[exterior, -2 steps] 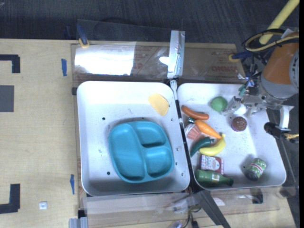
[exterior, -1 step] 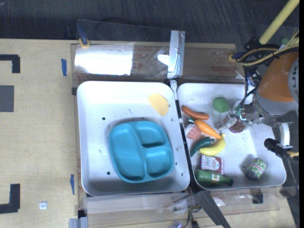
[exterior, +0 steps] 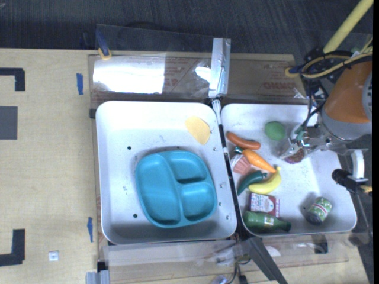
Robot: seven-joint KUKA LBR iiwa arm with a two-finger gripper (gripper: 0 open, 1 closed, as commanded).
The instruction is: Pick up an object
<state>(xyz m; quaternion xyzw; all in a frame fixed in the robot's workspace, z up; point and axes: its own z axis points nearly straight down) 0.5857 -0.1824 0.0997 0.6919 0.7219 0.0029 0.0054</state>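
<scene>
The tool [exterior: 299, 144] sits low in the right bin [exterior: 340, 176], near its upper right part. Whether it is wide, narrow or closed on something I cannot tell — the spot under it is a blur of metal and a small brownish shape [exterior: 294, 155] that may be an object or part of the tool itself.

Just beside it, up and to the left, lies a green ball [exterior: 274, 130]. Further left a sausage [exterior: 243, 141] and a carrot [exterior: 259, 160] lie close together, with a banana [exterior: 266, 184] below them and a dark green pepper [exterior: 251, 180] touching it. A red-and-white carton [exterior: 263, 203], a green bottle [exterior: 266, 222] and a small can [exterior: 318, 210] line the near edge.

The left bin [exterior: 112, 158] holds a blue divided tray [exterior: 176, 186] and a yellow piece [exterior: 198, 129].

To do this well, I would choose the ball or the can — each stands apart from its neighbours — centre over it, descend straight, close fully, then lift slowly.
</scene>
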